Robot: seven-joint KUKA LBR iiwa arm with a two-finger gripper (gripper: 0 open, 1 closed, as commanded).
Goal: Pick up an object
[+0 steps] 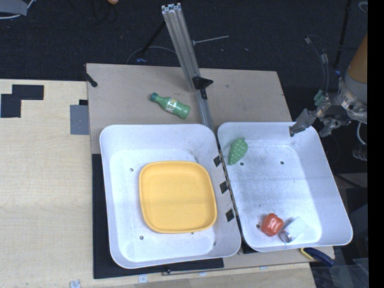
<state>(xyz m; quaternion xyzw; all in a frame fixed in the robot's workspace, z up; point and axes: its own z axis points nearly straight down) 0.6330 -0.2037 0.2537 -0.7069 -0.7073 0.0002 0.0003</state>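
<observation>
Red thing [272, 224]: you can see it low in the right bin [312, 179], near the front wall. It looks like a small red pepper or tomato toy.
Clear thing [294, 230]: it lies just beside the red thing, on its right. It is see-through with a small grey bit, and you can't tell what it is.
Green bumpy thing [237, 150]: it sits in the same bin, up in the far left corner, close to the wall between the two bins.
Yellow plate [177, 196]: it lies flat in the middle of the left bin [120, 161]. It is square with round corners.
Green bottle [170, 105]: it lies on its side on the bench [252, 95], behind the left bin and not in any bin.
Metal bar [186, 47]: it leans up from the spot where the two bins meet at the back.
Gripper [300, 125]: you see it over the far right corner of the right bin, well apart from the red thing.
Fingers: they are dark and small here, so you can't tell if they are open or closed. Nothing can be seen in them.
</observation>
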